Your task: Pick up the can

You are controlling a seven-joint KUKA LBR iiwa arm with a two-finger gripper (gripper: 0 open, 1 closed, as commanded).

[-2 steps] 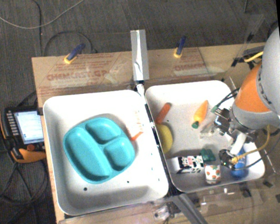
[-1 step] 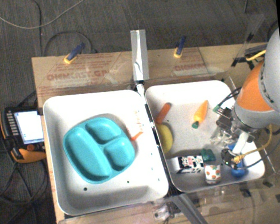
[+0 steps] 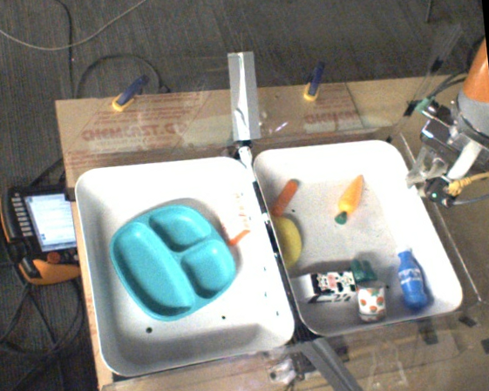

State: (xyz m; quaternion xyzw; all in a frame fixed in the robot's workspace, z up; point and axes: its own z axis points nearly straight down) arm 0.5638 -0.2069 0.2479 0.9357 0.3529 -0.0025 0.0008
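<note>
- We see the can [image 3: 372, 300] standing upright in the right bin [image 3: 398, 159], at its near edge, so its top is open to a descent from above.
- It is crowded there: a black-and-white carton [image 3: 333, 283] lies just to its left, with a small green thing [image 3: 363, 270] touching or nearly touching its far side, and a blue bottle [image 3: 412, 280] lies just to its right. We judge that a grasp needs care not to catch these neighbours.
- The gripper [image 3: 435, 173] hangs outside the right bin's right rim, well apart from the can; we cannot tell how it is set.
- An orange bottle [image 3: 349, 198], a carrot-like piece [image 3: 284, 196] and a yellow fruit [image 3: 288, 239] lie farther off in the same bin, clear of the can.
- The left bin [image 3: 97, 207] holds a teal divided tray [image 3: 175, 259], which plays no part in the task.
</note>
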